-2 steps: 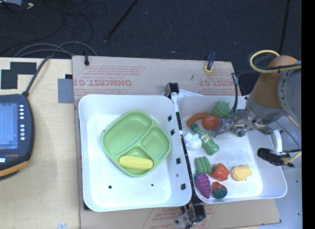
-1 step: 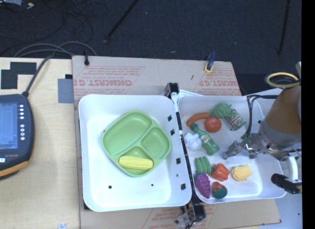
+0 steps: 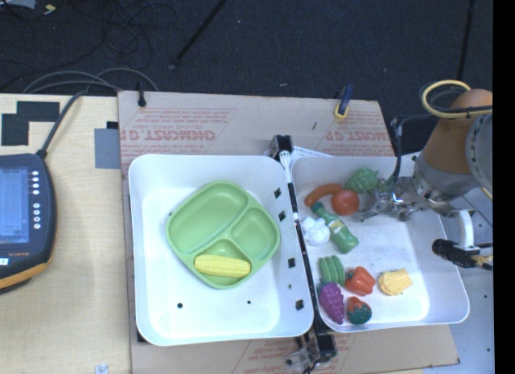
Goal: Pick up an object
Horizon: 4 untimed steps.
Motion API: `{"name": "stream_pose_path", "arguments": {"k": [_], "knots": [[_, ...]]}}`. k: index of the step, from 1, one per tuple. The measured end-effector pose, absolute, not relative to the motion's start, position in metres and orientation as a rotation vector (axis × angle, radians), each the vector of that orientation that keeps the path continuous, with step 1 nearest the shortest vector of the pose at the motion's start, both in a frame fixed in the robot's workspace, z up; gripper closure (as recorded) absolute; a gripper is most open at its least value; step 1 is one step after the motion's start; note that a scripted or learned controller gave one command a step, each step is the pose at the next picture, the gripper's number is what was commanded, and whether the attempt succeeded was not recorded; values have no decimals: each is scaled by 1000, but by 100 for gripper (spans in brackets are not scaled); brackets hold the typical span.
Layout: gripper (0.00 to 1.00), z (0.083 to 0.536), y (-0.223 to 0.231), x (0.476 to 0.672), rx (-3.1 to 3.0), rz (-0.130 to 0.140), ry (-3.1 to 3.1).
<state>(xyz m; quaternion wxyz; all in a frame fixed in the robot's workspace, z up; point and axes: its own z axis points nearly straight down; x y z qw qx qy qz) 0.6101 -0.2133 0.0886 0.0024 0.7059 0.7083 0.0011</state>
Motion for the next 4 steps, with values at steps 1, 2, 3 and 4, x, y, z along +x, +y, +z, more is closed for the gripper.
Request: {"name": "stream_pose_path", "arguments": {"k": [1, 2, 3, 4], "knots": [[0, 88, -213, 515, 2229, -4, 2223], [0, 88, -192, 475, 2222, -1, 2223], [100, 98, -194, 475, 2231, 0, 2219], [100, 162, -145, 579, 2210, 6, 2224]]}}
